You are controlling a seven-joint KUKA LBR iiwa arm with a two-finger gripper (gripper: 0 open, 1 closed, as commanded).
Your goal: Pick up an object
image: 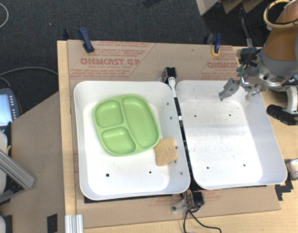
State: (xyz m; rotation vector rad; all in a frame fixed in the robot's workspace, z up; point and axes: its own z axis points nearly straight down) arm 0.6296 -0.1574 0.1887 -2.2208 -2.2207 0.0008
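A green divided plate (127, 125) lies in the left bin (90, 178), toward its back. A tan, square piece that looks like toast (166, 152) rests just off the plate's front right corner, near the bin's right wall. My gripper (239, 91) hangs over the back right corner of the right bin (265, 164). It is open, its two grey fingers (227, 90) spread apart with nothing between them. It is far from both the plate and the tan piece.
The two bins sit on a cardboard sheet (114, 59) held by a blue clamp (85, 39) and a second clamp (217, 45) at the back. A black strip (179, 120) runs between the bins.
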